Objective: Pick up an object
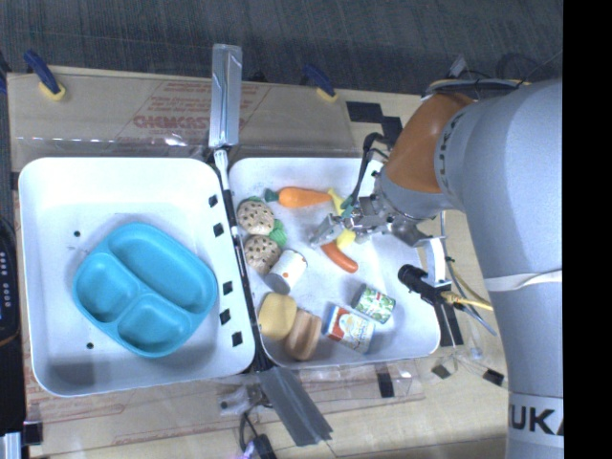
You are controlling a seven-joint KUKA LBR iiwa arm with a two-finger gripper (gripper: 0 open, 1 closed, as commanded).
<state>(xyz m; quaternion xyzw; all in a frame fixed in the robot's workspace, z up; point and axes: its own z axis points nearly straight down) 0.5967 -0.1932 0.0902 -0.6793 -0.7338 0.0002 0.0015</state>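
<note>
The right bin holds several toy foods. An orange carrot lies near its far wall. A small red-orange piece lies in the middle with a yellow bit just above it. My gripper hangs low over the bin's middle, between the carrot and the red-orange piece, close to the yellow bit. Nothing can be seen held in it. The grey arm with its orange band covers the bin's right side.
Two cookies and a green piece line the right bin's left wall. A white can, a yellow bun, a carton and a green tin crowd the front. The left bin holds a blue divided plate.
</note>
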